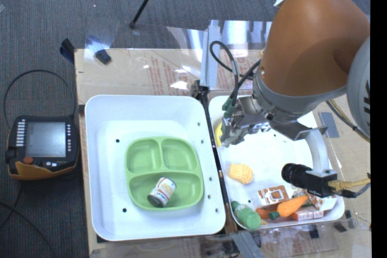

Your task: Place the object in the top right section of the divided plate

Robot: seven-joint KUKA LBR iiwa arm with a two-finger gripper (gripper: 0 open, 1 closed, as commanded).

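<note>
A green divided plate (142,157) lies in the left white bin (103,118). A small can (161,191) with a pale label rests on its side in the plate's large front section. The two back sections of the plate are bare. My gripper (230,135) hangs over the near-left part of the right bin (338,205), close to the wall between the bins. A yellow corn piece (241,173) lies in the right bin just in front of the gripper, apart from it.
At the front of the right bin lie a green bottle (245,214), an orange carrot (290,206) and a brown carton (273,196). A teach pendant (42,147) sits on the floor to the left. The big orange arm body covers the bin's back.
</note>
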